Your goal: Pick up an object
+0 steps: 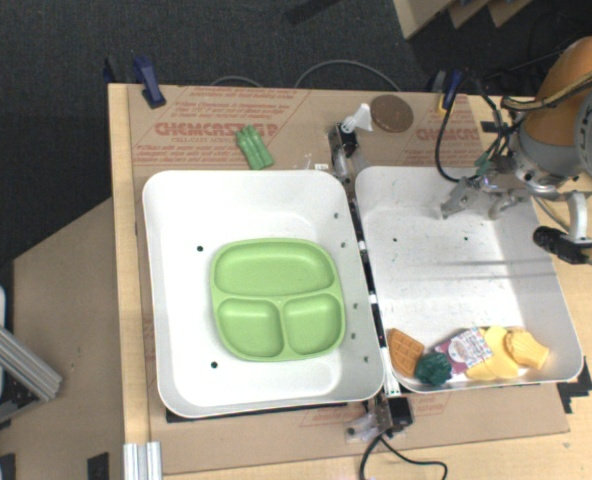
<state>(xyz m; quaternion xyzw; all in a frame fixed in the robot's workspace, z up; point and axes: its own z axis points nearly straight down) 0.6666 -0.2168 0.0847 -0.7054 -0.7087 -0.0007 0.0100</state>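
Note:
Along the right bin's point(446, 268) near edge lie several small items: a tan waffle piece point(406, 351), a dark green broccoli toy point(434, 369), a pink and white packet point(468, 347) and yellow toy food point(508, 353). A green divided plate point(277, 299) rests in the middle of the left bin point(176, 268). My gripper point(478, 202) hangs over the far right part of the right bin, well away from those items. Its grey fingers point(456, 204) stand spread apart and open, with nothing between them.
A green clip point(255, 149) and a brown disc point(391, 114) lie on the cardboard behind the bins. Blue clamps point(150, 80) hold the board's far corners. Black cables point(456, 138) trail near the wrist. A fixture point(346, 140) stands at the bins' far junction.

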